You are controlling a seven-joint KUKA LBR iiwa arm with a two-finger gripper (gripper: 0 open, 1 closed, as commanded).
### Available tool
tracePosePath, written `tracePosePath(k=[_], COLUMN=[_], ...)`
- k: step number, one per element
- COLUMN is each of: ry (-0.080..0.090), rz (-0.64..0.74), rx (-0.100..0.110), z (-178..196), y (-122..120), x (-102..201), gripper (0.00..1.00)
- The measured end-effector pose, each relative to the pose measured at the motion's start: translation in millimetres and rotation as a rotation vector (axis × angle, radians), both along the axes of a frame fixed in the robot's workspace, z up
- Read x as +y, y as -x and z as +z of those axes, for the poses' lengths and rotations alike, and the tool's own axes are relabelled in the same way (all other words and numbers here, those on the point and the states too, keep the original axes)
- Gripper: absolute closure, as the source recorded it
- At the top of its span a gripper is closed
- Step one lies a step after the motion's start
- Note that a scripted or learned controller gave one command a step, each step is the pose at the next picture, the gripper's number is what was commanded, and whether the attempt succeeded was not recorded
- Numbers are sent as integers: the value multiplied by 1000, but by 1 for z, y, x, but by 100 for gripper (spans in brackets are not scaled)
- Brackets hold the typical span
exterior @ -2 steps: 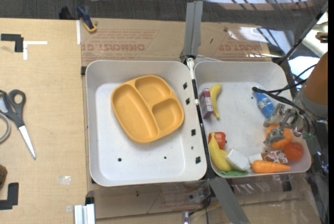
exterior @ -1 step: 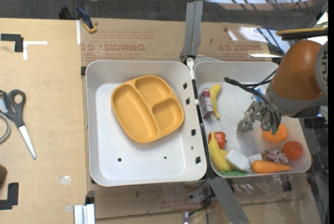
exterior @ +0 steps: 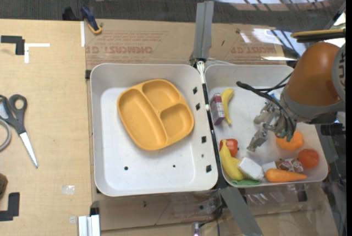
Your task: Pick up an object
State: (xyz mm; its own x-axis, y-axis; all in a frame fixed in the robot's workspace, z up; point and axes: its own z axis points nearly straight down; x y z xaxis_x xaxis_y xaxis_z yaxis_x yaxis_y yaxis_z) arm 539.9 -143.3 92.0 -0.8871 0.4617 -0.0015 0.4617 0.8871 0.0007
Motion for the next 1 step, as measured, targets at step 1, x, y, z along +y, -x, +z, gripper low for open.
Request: tracePosePath(k=[1], ry=[1], rz=[-13], rx=[-3], z=[1], y=[-17], x=[-29], gripper=[0])
